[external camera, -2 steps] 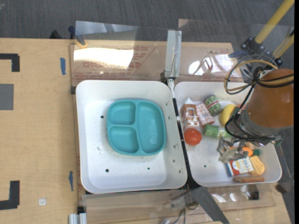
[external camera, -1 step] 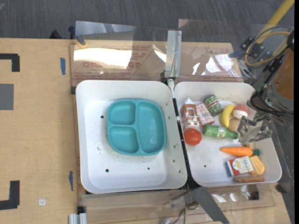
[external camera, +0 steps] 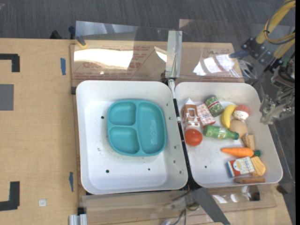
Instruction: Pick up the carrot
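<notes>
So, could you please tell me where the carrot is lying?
The carrot lies in the right bin, toward its lower right, just below the green bottle and above the small carton.

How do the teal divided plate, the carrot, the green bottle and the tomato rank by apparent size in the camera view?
1. Teal divided plate, by far the largest.
2. Green bottle and carrot: they look alike in length, too close to rank.
3. Tomato, the smallest.
</notes>
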Controlling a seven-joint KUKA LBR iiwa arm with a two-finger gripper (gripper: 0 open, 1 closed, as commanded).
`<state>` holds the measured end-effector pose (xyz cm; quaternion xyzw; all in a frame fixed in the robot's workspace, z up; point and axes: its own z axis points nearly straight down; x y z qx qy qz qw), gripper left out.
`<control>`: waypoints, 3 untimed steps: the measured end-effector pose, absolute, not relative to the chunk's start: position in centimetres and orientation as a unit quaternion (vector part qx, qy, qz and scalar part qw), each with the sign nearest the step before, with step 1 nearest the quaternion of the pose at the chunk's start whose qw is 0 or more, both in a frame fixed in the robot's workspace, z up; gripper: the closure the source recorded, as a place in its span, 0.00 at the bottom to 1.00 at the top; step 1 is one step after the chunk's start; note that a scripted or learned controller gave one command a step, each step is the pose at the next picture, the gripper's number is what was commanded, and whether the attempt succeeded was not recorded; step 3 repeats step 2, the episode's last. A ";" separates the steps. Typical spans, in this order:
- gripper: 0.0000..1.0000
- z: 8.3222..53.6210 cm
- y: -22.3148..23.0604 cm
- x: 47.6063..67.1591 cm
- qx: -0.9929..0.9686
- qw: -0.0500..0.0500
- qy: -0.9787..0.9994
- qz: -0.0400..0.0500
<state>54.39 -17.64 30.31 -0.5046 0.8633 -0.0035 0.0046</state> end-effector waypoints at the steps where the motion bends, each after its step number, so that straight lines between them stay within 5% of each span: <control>1: 1.00 31.2 -17.4 54.6 -0.504 0.008 0.864 -0.003; 2: 1.00 26.2 -22.3 53.5 -0.570 0.000 0.822 0.002; 3: 1.00 26.2 -22.3 53.5 -0.570 0.000 0.822 0.002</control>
